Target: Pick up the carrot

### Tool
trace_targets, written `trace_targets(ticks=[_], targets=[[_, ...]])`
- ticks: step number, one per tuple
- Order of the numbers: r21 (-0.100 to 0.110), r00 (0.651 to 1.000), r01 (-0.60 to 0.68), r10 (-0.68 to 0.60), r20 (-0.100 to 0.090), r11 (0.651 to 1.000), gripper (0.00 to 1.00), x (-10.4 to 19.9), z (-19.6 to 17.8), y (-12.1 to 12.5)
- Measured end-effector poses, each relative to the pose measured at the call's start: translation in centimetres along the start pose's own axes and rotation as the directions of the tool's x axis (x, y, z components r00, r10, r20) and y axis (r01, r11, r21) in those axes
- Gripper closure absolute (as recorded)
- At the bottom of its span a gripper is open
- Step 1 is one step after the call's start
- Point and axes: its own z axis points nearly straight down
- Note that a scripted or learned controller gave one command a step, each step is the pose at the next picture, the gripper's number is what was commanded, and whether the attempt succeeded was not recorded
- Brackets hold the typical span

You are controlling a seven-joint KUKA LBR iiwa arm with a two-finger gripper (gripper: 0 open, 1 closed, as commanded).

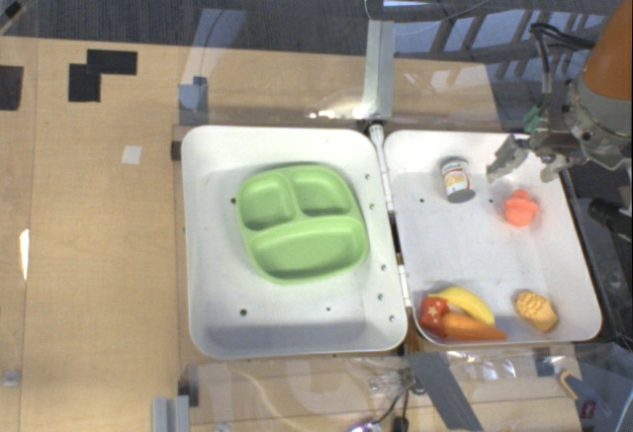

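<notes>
From my remote station I see 2 shallow white plastic bins side by side on the pale wooden bench [89,252]. The left bin [213,321] holds a light green plastic plate with 3 compartments [300,221], lying flat near its middle.

The right bin [435,252] holds the rest. The orange carrot with a tapered body [471,326] lies on its side against the near wall, towards the near-left corner. Touching it on the left is a small red rounded fruit [432,309], and a curved yellow banana [467,302] lies just behind it, in contact with both. A small golden-brown lumpy item, perhaps a pastry [535,309], sits near the near-right corner, apart from the carrot group. Towards the far side stand a small cylindrical tin with a pale label [455,179] and, to its right, a rounded coral-orange object [521,209].

The two-finger gripper of the grey arm [524,159] hangs over the far-right part of the right bin, between the tin and the coral object and slightly behind them, well apart from the carrot. Its fingers [500,161] look spread, with nothing between them.
</notes>
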Motion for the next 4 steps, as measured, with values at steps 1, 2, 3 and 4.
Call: trace_targets(ticks=[1, 2, 3, 4], targets=[[-0.002, 1.0, 0.008, -0.008, 0.0, 1.0, 0.0, 1.5, 0.5, 0.8], [-0.004, 0.922, 0.387, -0.387, 0.004, 0.922, 0.0, -3.6, -8.5, -5.8], [-0.004, 0.841, 0.542, -0.542, 0.003, 0.841, 0.0, 5.2, -10.8, 2.2], [-0.005, 0.932, 0.363, -0.363, 0.002, 0.932, 0.0, 10.2, -17.5, -0.9]])
